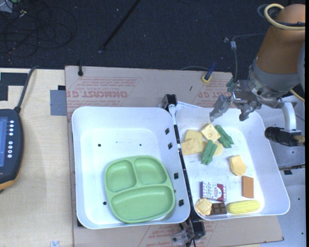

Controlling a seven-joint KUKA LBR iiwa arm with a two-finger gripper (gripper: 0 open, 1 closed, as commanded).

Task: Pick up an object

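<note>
My gripper [230, 111] hangs open above the far edge of the right bin [276, 175], with nothing between its fingers. Just below it in that bin lie yellow cheese-like pieces [194, 141] and two green bean pods [210, 151]. Nearer the front sit an orange-yellow wedge [237, 164], an orange block [247, 187], a small maroon box [212, 191], a yellow corn cob [243, 207], a yellow chunk [203, 206] and a dark brown piece [219, 208].
The left bin [87, 138] holds a green divided plate [139, 188]. A black divider [176, 153] runs between the bins. A teach pendant [2, 145] lies on the bench at far left. Cardboard [123, 89] lies under the bins.
</note>
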